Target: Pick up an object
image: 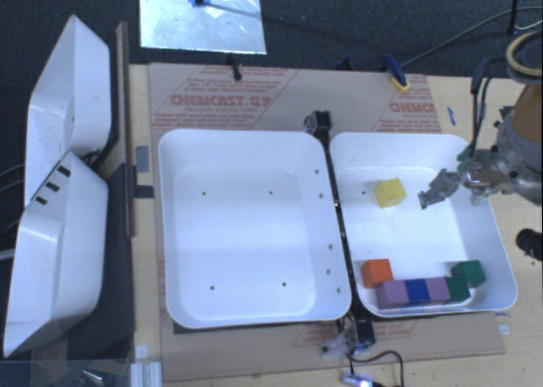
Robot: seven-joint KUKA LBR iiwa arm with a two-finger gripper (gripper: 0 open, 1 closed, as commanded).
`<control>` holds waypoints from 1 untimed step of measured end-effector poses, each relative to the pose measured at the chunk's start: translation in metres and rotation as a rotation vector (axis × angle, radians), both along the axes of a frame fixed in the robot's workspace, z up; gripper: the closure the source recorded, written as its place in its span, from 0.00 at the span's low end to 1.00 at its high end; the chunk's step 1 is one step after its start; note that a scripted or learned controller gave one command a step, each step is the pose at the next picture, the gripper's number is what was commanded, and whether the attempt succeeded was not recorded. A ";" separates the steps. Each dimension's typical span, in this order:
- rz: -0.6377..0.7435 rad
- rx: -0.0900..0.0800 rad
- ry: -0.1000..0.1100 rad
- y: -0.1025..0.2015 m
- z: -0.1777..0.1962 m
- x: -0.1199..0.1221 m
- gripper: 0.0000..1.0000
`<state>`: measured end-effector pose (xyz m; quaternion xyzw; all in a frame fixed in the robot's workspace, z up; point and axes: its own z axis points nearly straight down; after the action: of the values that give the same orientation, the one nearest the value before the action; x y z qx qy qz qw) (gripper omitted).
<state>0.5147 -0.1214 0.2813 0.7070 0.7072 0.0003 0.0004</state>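
Observation:
A yellow cube (390,192) lies in the upper middle of the right bin (488,232). Along that bin's front wall sit an orange block (377,272), a row of purple, blue and pink blocks (416,292), and a green block (465,277). My gripper (433,191) hangs over the right bin, just to the right of the yellow cube and apart from it. It reaches in from the bin's right side, and I see no object in its grasp.
The left bin (246,224) stands beside the right one, with a black divider (338,224) between them. White housings (59,182) stand at the far left. A blue-and-yellow clamp (395,74) sits on the board behind the bins.

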 end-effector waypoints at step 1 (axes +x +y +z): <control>-0.001 0.002 0.014 -0.005 -0.171 -0.013 0.00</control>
<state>0.5020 -0.1263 0.1104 0.7075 0.7067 -0.0037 -0.0052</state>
